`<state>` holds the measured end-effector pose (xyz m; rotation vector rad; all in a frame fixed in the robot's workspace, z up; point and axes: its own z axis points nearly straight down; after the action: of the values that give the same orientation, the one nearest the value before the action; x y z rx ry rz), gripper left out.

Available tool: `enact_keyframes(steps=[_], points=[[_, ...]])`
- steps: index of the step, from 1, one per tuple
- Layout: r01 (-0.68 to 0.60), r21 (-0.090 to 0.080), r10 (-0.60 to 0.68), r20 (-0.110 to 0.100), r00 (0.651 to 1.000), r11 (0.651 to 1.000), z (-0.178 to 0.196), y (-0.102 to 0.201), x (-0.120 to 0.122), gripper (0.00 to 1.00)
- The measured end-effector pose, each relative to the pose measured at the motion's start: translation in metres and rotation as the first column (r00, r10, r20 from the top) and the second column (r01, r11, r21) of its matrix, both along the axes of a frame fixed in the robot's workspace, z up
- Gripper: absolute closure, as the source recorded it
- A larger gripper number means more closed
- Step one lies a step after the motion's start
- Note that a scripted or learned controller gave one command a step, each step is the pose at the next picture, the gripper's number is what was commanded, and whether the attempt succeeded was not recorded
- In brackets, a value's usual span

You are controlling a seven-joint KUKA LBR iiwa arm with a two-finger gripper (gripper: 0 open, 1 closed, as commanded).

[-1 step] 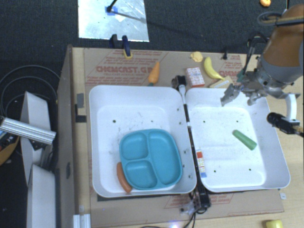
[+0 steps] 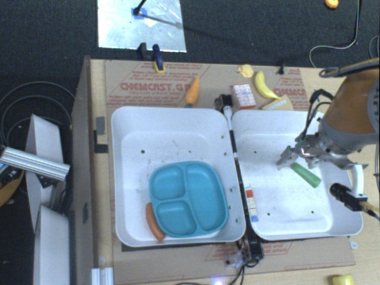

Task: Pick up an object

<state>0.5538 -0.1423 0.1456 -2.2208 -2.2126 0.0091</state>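
Observation:
A green cylinder-shaped object sits in the right bin, toward its right side. My gripper hangs directly over the green object's upper-left end, touching or almost touching it; whether it grips the object is unclear. The grey arm with its orange band reaches in from the right. In the left bin lies a blue divided plate, with an orange sausage-like piece beside its lower-left corner.
On the cardboard behind the bins lie a carrot, a small printed box, a banana and a small yellow piece. A black divider runs between the bins.

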Motion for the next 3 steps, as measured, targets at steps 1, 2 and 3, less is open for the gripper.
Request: enact_keyframes(steps=[1, 2, 3], points=[[-0.001, -0.005, 0.001, 0.013, 1.000, 1.000, 0.013, -0.054, 0.019, 0.00], [-0.004, -0.001, 0.004, 0.009, 1.000, 1.000, -0.011, -0.057, 0.006, 0.00], [-0.004, -0.001, 0.004, 0.009, 1.000, 1.000, -0.027, -0.064, -0.002, 0.00]])
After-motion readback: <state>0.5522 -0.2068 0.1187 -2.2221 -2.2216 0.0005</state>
